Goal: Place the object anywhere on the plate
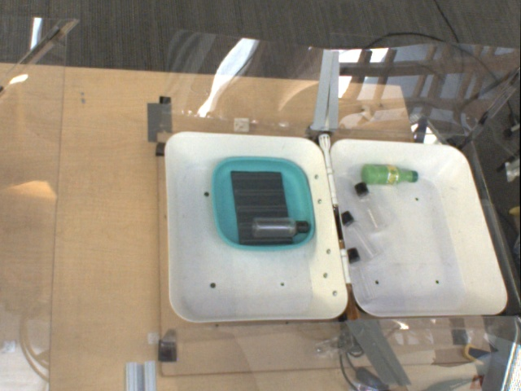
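The left bin (195, 300) holds a teal plate (224, 218) carrying a dark ridged block (256, 194) and a clear bottle (277, 230) lying across its near edge. Right of the plate, a green bottle (387, 174) lies in the other bin (456, 292).

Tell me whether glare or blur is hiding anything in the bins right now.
Camera view: bright glare streaks sit on the clear panel behind the bins, not on the bins themselves. Lighting is even and shadows soft. The green bottle reads clearly in the right bin; the clear item on the teal plate is low-contrast against its dark insert, with soft edges.
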You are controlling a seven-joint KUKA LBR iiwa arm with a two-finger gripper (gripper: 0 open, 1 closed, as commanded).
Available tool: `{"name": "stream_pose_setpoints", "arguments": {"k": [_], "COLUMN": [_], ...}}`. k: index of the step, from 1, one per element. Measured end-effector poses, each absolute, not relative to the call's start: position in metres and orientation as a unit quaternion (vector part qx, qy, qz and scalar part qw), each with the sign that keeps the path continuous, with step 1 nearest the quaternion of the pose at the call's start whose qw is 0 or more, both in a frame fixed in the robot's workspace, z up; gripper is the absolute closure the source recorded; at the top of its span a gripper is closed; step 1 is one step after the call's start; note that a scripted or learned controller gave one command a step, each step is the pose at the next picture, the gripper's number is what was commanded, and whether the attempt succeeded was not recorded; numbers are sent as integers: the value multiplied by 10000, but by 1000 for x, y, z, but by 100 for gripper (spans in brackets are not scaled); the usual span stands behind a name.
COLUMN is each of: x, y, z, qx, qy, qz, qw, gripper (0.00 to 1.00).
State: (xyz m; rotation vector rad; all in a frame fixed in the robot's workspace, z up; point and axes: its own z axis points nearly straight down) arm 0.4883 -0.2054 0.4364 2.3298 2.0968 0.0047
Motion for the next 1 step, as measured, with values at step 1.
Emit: {"name": "stream_pose_setpoints", "arguments": {"k": [1], "x": [488], "y": [-197], "z": [436], "qx": [7882], "qy": [6155], "qz": [12], "qw": [27], "gripper": [0]}}
